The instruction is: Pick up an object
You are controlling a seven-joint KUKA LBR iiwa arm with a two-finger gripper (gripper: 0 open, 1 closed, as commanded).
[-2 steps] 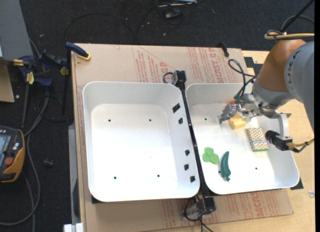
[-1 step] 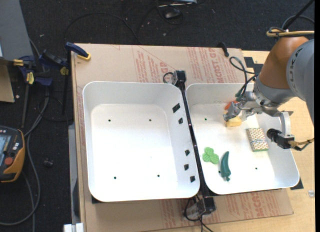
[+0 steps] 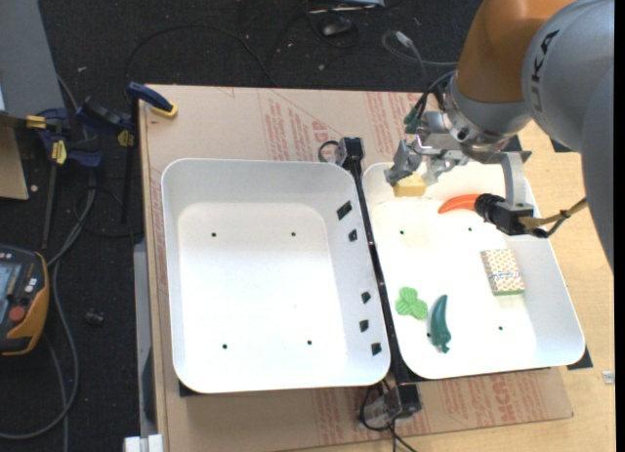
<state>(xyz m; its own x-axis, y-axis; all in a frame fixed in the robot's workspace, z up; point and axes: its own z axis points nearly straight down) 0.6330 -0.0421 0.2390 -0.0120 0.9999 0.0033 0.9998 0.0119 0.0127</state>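
My gripper (image 3: 414, 175) hangs over the far left corner of the right bin (image 3: 557, 343). A small pale yellow block (image 3: 410, 186) sits between its fingertips, and the gripper is shut on it. Lying in the same bin are an orange curved piece (image 3: 455, 204), a small patterned box (image 3: 502, 271), a green leafy piece (image 3: 410, 303) and a dark teal piece (image 3: 438, 323).
The left bin (image 3: 186, 245) stands beside the right one, with a black divider rail (image 3: 367, 255) between them. Both rest on a cardboard sheet (image 3: 244, 118). Clamps and cables lie off the bench to the left. The grey and orange arm fills the upper right.
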